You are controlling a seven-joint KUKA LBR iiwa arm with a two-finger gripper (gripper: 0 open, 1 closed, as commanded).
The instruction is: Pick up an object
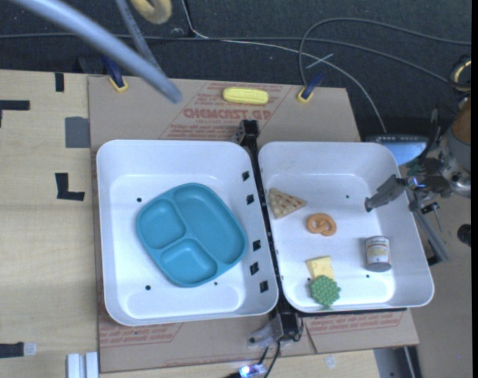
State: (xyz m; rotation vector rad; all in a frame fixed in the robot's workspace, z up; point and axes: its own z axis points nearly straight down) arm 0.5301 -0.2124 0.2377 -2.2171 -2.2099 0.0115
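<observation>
The right bin (345,154) holds a tan triangular cracker (285,202), an orange pretzel (321,224), a small grey can (376,252) standing upright, a yellow block (320,267) and a green broccoli piece (325,290) touching the block's near side. My gripper (387,194) reaches in over the right bin's right rim, above and a little behind the can, with nothing seen in it. It is apart from every object. The pretzel lies to its left.
The left bin (113,164) holds a blue divided plate (190,233). A yellow banana-shaped toy (245,95) lies on the cardboard behind the bins. Black clips (254,199) line the divider between the bins. Cables (341,61) run behind the right bin.
</observation>
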